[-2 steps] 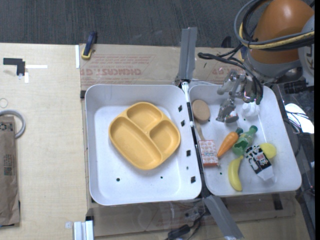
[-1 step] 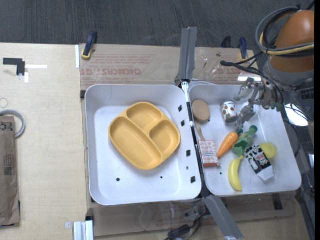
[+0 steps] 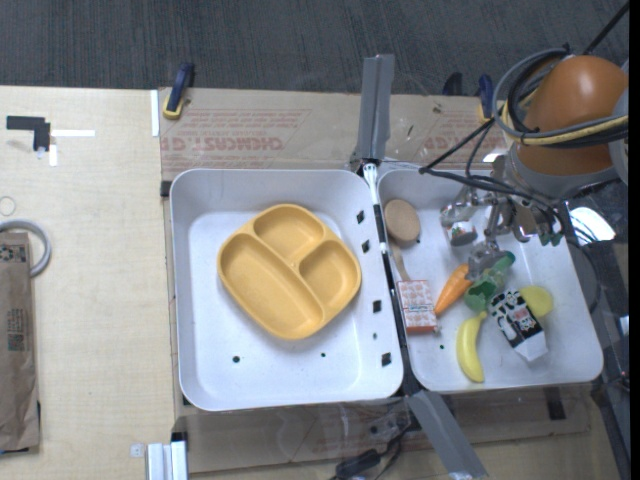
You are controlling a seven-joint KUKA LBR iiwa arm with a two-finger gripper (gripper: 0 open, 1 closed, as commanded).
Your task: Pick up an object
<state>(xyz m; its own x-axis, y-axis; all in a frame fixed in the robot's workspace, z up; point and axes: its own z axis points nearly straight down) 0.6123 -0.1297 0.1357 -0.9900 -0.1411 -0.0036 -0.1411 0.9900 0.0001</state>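
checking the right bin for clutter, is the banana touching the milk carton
Apart. In the camera view a strip of white bin floor shows between the banana and the milk carton, with the carton lying to the banana's right.

Arm (image 3: 570, 108) cut off at right edge; brown bag (image 3: 17, 348) cropped at left.

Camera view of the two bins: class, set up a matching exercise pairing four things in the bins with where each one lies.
Things:
1. yellow divided plate
2. banana
3. carrot
4. brown round object

Places:
A. right bin, far end by the divider
B. right bin, near edge
C. left bin, middle
D. right bin, middle, below the claw

Pairs: 1-C, 2-B, 3-D, 4-A
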